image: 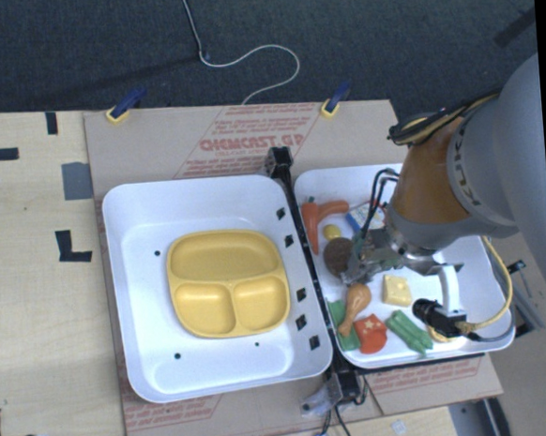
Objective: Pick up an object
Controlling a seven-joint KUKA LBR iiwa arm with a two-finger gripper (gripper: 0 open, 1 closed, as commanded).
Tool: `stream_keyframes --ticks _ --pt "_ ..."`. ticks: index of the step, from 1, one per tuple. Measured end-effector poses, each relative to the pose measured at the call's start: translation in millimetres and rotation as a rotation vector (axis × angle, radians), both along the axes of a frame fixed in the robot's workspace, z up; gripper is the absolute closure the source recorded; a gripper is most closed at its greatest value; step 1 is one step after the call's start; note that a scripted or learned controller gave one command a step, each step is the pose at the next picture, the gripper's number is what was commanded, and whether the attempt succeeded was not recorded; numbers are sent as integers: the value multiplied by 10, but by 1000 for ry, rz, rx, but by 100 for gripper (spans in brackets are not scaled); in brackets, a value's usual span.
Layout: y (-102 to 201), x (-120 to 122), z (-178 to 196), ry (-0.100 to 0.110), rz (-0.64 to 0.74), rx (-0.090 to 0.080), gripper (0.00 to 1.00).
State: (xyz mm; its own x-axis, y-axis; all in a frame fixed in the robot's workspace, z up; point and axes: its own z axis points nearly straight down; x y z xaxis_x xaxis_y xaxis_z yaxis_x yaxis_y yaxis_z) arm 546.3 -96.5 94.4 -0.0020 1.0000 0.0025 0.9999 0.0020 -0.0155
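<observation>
Toy food (pixel 371 332) crowds right bin (pixel 492 270); little free room. Arm slants in from right, tool (pixel 356 262) low beside brown piece (pixel 338 253); grip state can't tell.

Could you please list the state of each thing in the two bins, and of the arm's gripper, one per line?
Yellow divided plate: upright in the left bin, compartments bare.
Gripper: low over the right bin, beside the brown round toy.
Drumstick toy: lying flat.
Red pepper toy: lying loose.
Green toy: lying flat.
Cheese wedge toy: lying loose.
</observation>
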Motion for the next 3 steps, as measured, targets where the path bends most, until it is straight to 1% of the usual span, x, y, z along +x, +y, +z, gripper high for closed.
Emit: stream_keyframes --ticks 1,2,3 --pt "-2 -25 389 -12 -1 -2 100" --pt "-80 31 844 -13 -1 -3 100" --pt "-78 40 1297 -13 0 -2 100"
